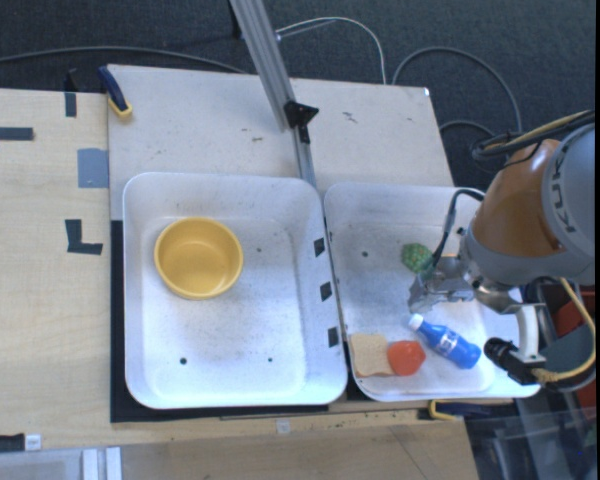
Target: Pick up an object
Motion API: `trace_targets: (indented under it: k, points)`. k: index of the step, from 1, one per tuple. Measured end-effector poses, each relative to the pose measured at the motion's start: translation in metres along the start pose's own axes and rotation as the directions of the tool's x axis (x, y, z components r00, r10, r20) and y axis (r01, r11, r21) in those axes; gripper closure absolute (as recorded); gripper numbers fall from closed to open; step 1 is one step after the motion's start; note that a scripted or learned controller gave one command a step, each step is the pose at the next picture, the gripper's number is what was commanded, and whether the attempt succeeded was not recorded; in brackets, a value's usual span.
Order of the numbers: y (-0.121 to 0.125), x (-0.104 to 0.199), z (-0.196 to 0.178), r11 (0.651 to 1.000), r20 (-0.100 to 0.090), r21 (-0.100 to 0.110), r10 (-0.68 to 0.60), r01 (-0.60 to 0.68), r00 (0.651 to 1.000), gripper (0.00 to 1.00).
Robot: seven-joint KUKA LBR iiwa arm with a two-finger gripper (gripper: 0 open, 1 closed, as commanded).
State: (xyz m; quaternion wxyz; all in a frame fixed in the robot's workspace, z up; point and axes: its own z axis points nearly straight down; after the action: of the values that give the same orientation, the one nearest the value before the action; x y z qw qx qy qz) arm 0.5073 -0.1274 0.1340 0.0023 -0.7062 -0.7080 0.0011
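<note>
the gripper is low inside the right bin, a metallic grey piece at the end of the arm. whether it is apart or together i cannot tell, because the picture is too small and blurred at that place. nothing is seen clamped in it.

the arm comes from the right side and bends down over the right wall of this bin. its orange band is above the wrist, and a dark cable runs along it toward the tool.

just behind the gripper, at its upper left, lies a small green object, very near to it or maybe touching; this i cannot decide. just below the gripper lies a blue bottle with a white cap, tilted on its side, the cap end pointing up to the tool. further down and left of the tool is a red ball, touching a tan sponge at the bin's front wall.

well apart from the tool, in the left bin, a yellow bowl stands upright.
</note>
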Motion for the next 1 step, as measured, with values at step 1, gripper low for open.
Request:
trace_targets:
  k: [1]
  points:
    - [0.0052,-0.0038,-0.0438,1.000,0.003,-0.008,0.001,-0.001,1.000,1.00]
